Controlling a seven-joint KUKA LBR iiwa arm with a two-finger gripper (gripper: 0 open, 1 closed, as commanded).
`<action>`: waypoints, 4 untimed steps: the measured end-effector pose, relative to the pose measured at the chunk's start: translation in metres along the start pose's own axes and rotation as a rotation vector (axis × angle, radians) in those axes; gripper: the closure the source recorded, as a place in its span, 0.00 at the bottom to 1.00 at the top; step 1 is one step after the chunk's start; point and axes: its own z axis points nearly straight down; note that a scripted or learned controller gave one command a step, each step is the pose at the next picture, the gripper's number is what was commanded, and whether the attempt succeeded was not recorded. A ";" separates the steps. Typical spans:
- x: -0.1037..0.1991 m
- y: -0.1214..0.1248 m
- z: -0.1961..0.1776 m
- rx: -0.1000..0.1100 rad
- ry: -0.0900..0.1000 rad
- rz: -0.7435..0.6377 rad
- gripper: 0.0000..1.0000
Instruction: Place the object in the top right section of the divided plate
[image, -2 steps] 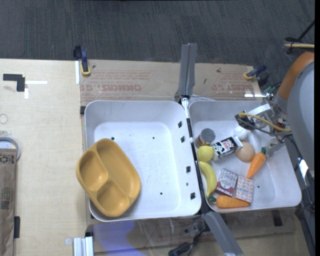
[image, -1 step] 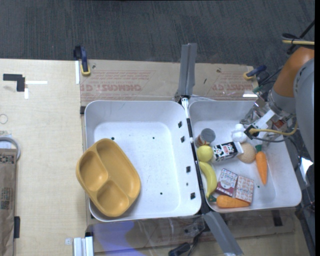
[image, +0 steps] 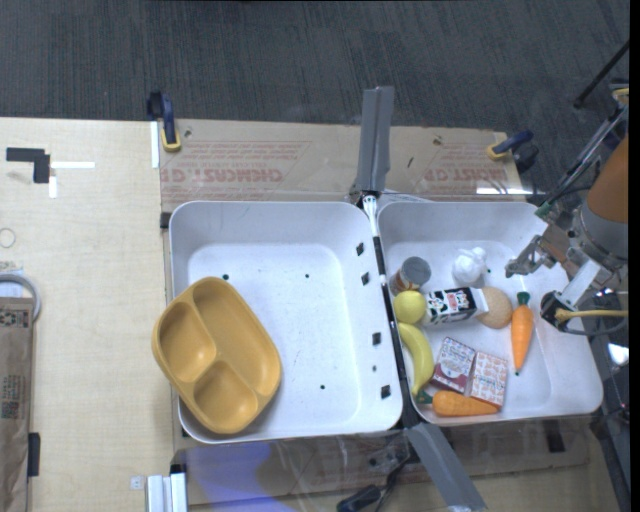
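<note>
Two shallow white bins are seen side by side on the table (image: 90, 300). In the left bin (image: 300, 240), a yellow divided plate (image: 215, 355) is placed at the lower left, partly over the rim, and its three sections are empty. In the right bin (image: 560, 395), several toy foods are gathered near the divider: a small can (image: 412, 271), a white crumpled thing (image: 469, 265), a lemon (image: 408, 306), a small milk carton (image: 451, 304) lying on its side, a beige rounded thing (image: 495, 308) touching the carton, a banana (image: 418, 356), two flat printed packets (image: 471, 368) and two carrots. One carrot (image: 521, 336) is lying nearly upright in the view, the other carrot (image: 463, 404) is lying at the bottom rim. The arm (image: 605, 215) is seen at the right edge, over the right side of this bin. The gripper (image: 545, 262) is found just above the upright carrot, and nothing is seen between the jaws; it cannot be told whether they are wide or narrow
</note>
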 end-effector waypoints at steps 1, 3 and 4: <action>-0.014 -0.055 -0.051 -0.004 -0.008 -0.279 0.00; -0.026 -0.105 -0.116 -0.006 -0.009 -0.455 0.00; -0.019 -0.113 -0.031 -0.002 -0.009 -0.610 0.00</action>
